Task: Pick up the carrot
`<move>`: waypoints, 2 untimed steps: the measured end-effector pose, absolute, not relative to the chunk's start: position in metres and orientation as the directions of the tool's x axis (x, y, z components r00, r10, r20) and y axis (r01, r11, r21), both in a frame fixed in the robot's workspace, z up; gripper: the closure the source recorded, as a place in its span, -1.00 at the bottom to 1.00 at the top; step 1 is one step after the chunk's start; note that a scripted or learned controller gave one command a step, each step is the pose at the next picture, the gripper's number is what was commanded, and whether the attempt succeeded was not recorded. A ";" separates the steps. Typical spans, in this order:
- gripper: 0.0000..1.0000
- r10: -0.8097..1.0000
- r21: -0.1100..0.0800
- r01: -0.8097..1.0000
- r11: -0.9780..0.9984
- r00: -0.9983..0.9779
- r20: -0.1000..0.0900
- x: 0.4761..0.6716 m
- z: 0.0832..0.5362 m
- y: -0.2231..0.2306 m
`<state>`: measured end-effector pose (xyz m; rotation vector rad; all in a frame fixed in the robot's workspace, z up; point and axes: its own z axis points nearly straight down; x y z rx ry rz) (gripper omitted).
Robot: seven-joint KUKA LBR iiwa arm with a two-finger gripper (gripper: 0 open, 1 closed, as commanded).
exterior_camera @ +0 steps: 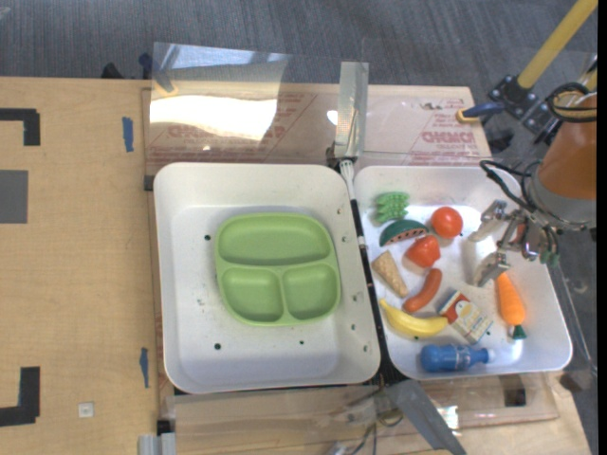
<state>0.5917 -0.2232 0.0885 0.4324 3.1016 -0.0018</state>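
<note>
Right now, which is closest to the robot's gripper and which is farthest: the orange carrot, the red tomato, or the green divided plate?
1. Orange carrot, just below the gripper, in the right bin.
2. Round red tomato, to the gripper's left, same bin.
3. Green divided plate, far away in the left bin.

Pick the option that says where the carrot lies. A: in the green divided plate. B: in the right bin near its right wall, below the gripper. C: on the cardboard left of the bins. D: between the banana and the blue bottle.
B: the carrot lies in the right bin by its right wall, just below the gripper.
</note>
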 end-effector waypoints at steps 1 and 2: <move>1.00 0.271 -0.001 0.271 0.963 -0.962 -0.025 0.596 0.103 -0.223; -1.00 0.271 0.000 0.271 0.963 -0.962 -0.023 0.595 0.102 -0.222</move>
